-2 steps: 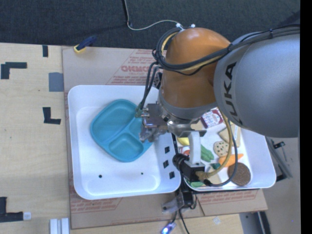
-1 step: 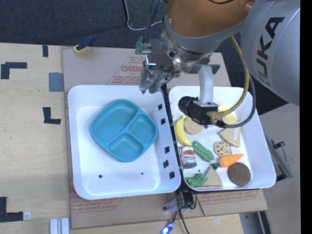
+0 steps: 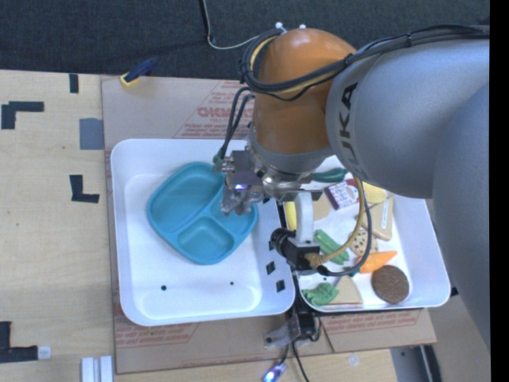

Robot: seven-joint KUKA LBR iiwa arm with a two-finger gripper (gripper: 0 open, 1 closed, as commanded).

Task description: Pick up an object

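A blue divided plate (image 3: 191,213) lies tilted in the left white bin (image 3: 135,237). My gripper (image 3: 237,191) hangs under the orange wrist band, right over the plate's right rim near the wall between the two bins. The arm's bulk hides how the gripper meets the plate. In the right bin (image 3: 429,249) lie several small toy foods: a brown round cookie (image 3: 390,283), an orange carrot piece (image 3: 378,259), a green bean-like piece (image 3: 332,243), a yellow piece (image 3: 305,215) and a red-and-white packet (image 3: 343,194).
Another green piece (image 3: 322,294) lies on a pale slice at the right bin's front. A pale stick (image 3: 387,217) rests near its right side. The arm covers the right bin's back half. Cables hang at the bench's front edge (image 3: 290,333).
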